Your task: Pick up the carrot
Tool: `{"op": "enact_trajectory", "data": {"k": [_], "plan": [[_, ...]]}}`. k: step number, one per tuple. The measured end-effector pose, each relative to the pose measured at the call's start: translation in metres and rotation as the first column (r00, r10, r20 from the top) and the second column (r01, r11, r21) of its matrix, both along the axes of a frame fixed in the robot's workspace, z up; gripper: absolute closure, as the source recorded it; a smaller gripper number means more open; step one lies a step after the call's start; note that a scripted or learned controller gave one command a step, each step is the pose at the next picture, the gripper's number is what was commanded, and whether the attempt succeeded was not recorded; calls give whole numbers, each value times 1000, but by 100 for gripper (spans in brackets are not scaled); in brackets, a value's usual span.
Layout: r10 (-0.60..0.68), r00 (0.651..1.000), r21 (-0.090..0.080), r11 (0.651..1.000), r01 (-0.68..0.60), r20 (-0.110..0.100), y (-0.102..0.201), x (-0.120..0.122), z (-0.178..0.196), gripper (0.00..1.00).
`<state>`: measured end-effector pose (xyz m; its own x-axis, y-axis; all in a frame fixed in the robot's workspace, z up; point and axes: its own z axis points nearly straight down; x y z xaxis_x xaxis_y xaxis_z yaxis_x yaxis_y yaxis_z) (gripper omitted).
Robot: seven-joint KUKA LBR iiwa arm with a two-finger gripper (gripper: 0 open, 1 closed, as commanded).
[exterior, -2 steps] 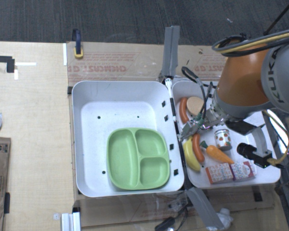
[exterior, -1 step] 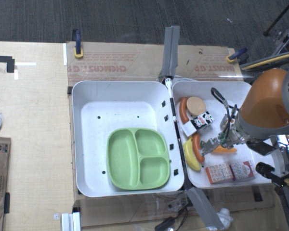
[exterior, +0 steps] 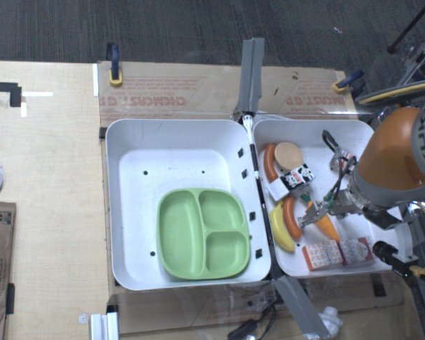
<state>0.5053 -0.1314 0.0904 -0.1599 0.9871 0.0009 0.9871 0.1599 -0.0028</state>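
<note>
The carrot [exterior: 329,227] is a short orange cone lying in the right bin [exterior: 354,129], near its middle, with its tip pointing toward the front. My gripper [exterior: 317,213] is low in that bin, directly over the carrot's upper end, and its metal parts cover part of the carrot. A small bit of orange shows on the far side of the gripper. The grey wrist and orange band [exterior: 402,151] reach in from the right.
Just left of the carrot lie a yellow banana [exterior: 281,230] and a red sausage [exterior: 292,218]. Behind them are a second sausage [exterior: 270,161], a tan bun [exterior: 288,154] and a black-and-white packet [exterior: 295,178]. A red packet [exterior: 331,253] lies in front. The left bin [exterior: 127,190] holds a green divided plate [exterior: 203,233].
</note>
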Motion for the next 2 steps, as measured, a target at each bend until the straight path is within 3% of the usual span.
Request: {"op": "enact_trajectory", "data": {"k": [1,2], "plan": [[341,940,-4,940,-341,9,-11,-25,3,0],[338,941,-3,941,-338,8,-11,-26,11,100]]}}
